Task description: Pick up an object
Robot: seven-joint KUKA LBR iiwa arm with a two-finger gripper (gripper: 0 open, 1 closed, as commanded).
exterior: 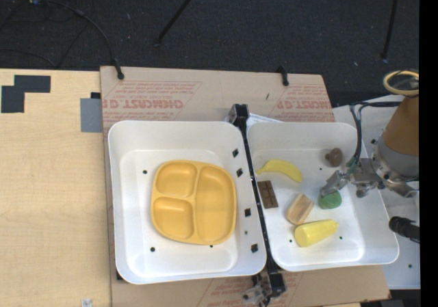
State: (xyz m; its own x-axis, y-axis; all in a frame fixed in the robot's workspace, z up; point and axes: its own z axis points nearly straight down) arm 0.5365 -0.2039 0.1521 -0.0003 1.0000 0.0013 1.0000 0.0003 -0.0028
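Two white bins sit side by side: one [130, 162] at center left of the frame, the other [373, 247] at center right. The left bin holds one yellow divided plate [194, 201]. The right bin holds six things: one banana [281, 170], one brown lump [334, 156], one green piece [330, 199], one tan block [299, 209], one yellow pepper-like piece [315, 232] and one dark brown bar [267, 194].

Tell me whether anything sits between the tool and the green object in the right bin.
Nothing visible does. The tool is right above the green object, near the right bin's far right side. The brown piece, banana and tan block all lie off to the sides.
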